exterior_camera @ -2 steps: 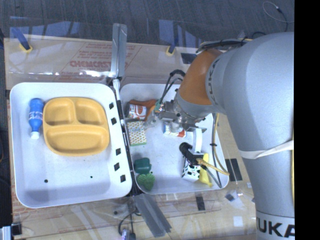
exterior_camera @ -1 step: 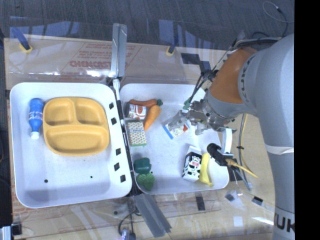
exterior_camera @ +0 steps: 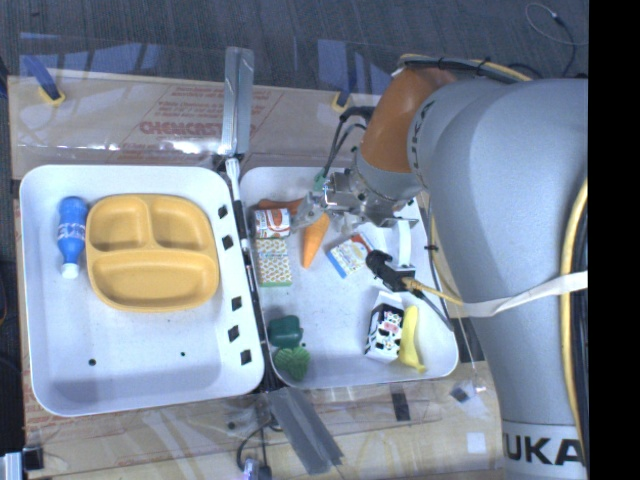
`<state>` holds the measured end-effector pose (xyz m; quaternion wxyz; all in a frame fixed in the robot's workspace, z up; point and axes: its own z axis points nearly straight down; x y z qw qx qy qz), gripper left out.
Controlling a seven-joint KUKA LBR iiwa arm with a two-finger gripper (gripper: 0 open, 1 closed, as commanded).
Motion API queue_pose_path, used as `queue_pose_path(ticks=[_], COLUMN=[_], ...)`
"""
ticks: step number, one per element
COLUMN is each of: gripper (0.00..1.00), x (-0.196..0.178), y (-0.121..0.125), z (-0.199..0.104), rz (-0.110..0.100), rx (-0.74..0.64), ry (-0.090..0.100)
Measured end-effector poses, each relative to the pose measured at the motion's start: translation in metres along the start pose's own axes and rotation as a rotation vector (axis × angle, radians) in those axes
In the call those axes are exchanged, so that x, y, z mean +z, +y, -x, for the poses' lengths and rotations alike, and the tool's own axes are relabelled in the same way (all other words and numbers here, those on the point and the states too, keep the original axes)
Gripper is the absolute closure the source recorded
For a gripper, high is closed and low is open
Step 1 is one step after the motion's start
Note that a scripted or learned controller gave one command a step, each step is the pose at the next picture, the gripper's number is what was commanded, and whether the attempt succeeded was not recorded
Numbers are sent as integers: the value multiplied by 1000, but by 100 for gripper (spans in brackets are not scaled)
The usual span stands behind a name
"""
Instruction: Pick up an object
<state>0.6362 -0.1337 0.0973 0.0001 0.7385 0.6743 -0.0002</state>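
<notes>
Dark grey carpet lies beyond the far edge of my bench, and on the bench sit two shallow white bins side by side. My left white bin (exterior_camera: 40,368) carries a yellow plastic divided plate (exterior_camera: 152,249) toward its far half, with a blue bottle with a white label (exterior_camera: 70,233) lying just beside the plate's left rim.

My right white bin (exterior_camera: 335,368) holds the clutter. An orange carrot-shaped toy (exterior_camera: 314,239) lies tilted near the bin's far middle. Left of it, against the dividing wall, I see a small red and white can (exterior_camera: 272,220), and just nearer than that a flat patterned green and white packet (exterior_camera: 274,263). A blue and white card (exterior_camera: 347,257) lies right of the carrot. At the near edge sit a dark green broccoli-like toy (exterior_camera: 288,346), and to the right a black and white cow-print carton (exterior_camera: 383,332) touching a yellow banana (exterior_camera: 410,340).

My grey arm with its orange band (exterior_camera: 400,118) reaches in from the right, and the gripper (exterior_camera: 335,196) hangs over the far part of the right bin, just above the carrot's thick end. From this angle I cannot tell how the claw stands.
</notes>
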Motion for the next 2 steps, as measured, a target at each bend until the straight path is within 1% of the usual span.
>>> queue_pose_path(ticks=[1, 2], gripper=[100, 100], x=[-10, -134], y=[0, -9], z=[-1, -87], rz=[-2, -1], rx=[-6, 83], ry=[0, 1])
